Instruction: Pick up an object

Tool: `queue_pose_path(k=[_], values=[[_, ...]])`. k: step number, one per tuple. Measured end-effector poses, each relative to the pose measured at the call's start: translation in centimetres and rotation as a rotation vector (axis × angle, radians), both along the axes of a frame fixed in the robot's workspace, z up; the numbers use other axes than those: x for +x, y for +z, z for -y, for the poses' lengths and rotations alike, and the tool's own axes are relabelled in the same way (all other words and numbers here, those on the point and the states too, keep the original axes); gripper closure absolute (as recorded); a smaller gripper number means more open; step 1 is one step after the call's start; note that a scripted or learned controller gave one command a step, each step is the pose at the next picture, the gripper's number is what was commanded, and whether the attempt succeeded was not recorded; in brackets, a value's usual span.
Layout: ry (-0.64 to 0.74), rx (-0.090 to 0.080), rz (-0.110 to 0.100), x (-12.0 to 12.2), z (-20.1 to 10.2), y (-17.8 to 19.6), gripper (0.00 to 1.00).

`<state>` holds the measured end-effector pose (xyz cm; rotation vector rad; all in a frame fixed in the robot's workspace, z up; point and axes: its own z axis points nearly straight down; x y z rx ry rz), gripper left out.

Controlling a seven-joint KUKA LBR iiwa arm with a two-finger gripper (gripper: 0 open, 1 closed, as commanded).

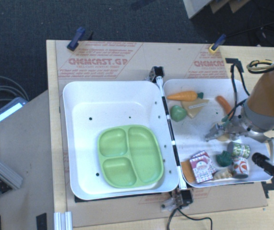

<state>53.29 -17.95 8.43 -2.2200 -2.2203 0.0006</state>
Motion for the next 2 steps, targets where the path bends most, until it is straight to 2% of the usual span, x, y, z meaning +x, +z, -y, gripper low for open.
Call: queue_pose_path(k=[1,2], values=[[-0.001,-0.001,0.002,0.04,0.04,1.01,1.0],[0.0,-0.001,0.002,0.03,0.04,1.0,0.0]])
